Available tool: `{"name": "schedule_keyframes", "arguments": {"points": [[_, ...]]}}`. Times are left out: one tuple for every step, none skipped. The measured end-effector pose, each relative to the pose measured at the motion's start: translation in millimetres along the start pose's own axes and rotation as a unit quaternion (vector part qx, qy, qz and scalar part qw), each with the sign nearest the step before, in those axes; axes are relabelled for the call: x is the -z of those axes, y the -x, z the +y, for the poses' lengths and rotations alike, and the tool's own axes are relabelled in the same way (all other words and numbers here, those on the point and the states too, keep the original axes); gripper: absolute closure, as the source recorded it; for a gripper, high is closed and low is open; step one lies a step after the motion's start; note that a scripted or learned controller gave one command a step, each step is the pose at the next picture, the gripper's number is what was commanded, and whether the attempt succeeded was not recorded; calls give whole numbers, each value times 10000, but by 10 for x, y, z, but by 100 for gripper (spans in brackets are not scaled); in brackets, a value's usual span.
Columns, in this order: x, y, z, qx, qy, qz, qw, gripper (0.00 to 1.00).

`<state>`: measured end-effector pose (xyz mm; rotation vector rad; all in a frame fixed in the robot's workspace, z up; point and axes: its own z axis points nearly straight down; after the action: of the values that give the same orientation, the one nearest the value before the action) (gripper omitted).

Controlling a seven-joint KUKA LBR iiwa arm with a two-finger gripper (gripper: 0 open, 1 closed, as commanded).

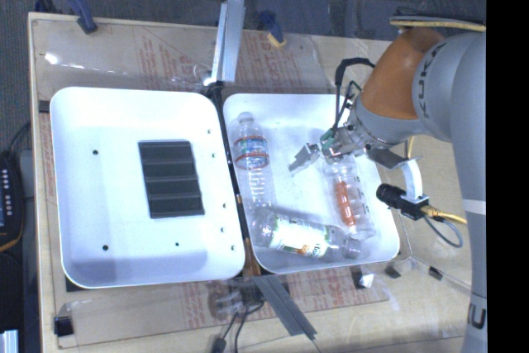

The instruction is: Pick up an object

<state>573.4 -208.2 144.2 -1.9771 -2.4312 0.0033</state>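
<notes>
My gripper (318, 151) hangs over the upper middle of the right bin (285, 113), reaching in from the right under the orange-banded wrist. Just below it lies a clear bottle with an orange label (346, 201), running toward the bin's front right corner; its top end is close under the gripper. A clear water bottle with a pale label (251, 155) lies along the bin's left wall. A third clear bottle with a green and white label (299, 239) lies across the front of the bin. I see nothing held by the gripper.
The left bin (91, 202) holds a black ridged block (170, 178) near its middle. A metal divider bar (226, 37) stands behind the gap between the bins. A black and yellow cable plug (405, 201) hangs off the arm at the right bin's right edge.
</notes>
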Motion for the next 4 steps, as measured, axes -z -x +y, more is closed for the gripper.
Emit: {"name": "schedule_keyframes", "arguments": {"points": [[-82,8,30,47,-7,3,10000,0],[121,-4,-64,26,10,-8,10000,0],[53,-25,-134,83,12,-12,10000,0],[224,-37,-193,285,33,-29,9996,0]]}}
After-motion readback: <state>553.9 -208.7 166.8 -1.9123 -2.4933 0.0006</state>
